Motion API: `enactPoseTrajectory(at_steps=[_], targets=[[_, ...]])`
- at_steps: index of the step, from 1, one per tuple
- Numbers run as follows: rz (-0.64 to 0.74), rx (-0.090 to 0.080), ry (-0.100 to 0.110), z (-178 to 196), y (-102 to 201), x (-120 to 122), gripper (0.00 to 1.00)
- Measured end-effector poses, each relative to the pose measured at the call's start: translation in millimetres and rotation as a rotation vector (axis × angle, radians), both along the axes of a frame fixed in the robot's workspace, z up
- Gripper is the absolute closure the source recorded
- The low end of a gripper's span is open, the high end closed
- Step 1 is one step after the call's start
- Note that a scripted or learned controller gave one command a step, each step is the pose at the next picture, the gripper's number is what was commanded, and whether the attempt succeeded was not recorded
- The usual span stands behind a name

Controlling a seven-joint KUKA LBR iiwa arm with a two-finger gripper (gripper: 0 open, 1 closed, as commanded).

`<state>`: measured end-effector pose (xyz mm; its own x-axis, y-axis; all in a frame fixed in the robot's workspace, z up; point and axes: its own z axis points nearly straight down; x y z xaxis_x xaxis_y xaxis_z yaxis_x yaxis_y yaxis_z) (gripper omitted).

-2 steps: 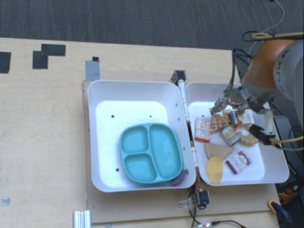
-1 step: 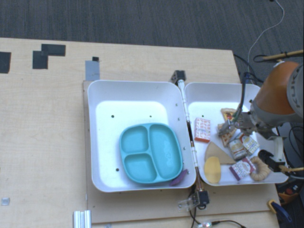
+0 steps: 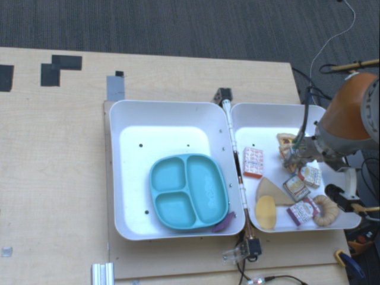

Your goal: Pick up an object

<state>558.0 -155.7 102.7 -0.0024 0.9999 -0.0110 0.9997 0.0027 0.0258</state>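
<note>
My gripper reaches down into the right bin from the right, under the grey wrist and orange band. It hangs over a cluster of small items near the bin's right side: a tan pastry piece, a white packet and a grey-framed packet. A red-and-white packet lies to its left. Nearer the front lie a tan wedge, a yellow oval, a dark red packet and a croissant-like roll.
The left bin holds a blue divided plate, with a small purple item at its front right corner. A ridge with a clamp separates the bins. Cables run at the right of the bench.
</note>
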Motion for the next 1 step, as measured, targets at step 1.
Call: enactPoseTrajectory(at_steps=[1], targets=[[-0.001,0.011,0.022,90.8,16.3,-50.7,1.00]])
